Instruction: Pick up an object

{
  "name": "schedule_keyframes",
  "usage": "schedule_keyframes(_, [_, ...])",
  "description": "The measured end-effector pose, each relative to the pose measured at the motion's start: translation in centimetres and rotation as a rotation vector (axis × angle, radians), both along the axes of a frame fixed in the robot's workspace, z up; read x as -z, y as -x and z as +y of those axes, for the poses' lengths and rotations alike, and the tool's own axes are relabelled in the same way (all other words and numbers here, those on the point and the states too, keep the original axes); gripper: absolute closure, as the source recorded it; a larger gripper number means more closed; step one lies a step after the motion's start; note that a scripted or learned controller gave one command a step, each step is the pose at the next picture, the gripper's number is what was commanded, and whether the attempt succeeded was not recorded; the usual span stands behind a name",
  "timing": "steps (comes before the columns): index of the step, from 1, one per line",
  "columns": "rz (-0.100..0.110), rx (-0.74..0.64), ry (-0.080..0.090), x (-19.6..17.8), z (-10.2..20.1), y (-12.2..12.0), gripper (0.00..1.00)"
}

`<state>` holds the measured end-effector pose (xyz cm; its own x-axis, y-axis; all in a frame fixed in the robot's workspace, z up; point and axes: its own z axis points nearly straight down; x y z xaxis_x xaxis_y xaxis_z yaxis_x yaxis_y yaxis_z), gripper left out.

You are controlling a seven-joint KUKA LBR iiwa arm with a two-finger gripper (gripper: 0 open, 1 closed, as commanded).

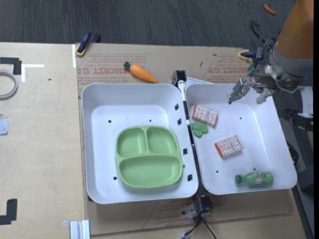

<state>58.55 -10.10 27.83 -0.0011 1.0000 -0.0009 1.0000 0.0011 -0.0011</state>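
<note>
Claw [249, 90] hangs at about one o'clock of the right bin [279, 128], over its far edge, with its two fingers spread and nothing between them. So the picking is not yet done, I judge; the descent and the closing are still left. Below it, toward seven o'clock, lies a red-white box [205, 115] with a small green piece [199, 129] beside it. A second box [228, 146] lies near the middle, and a green bottle [254, 179] rests at the near edge. The left bin [94, 133] carries a green tray [148, 156].
</note>
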Motion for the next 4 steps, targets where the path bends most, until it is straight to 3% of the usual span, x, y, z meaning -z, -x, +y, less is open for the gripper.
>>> schedule_keyframes(1, [-0.002, -0.122, -0.001, 18.4, 0.8, 3.0, 0.0])
schedule_keyframes(2, [-0.001, -0.107, -0.001, 18.6, 0.2, 10.8, 0.0])
schedule_keyframes(3, [-0.002, -0.104, -0.001, 17.6, 0.2, 10.7, 1.0])
schedule_keyframes(4, [-0.002, -0.105, -0.001, 17.6, 0.2, 10.7, 0.0])
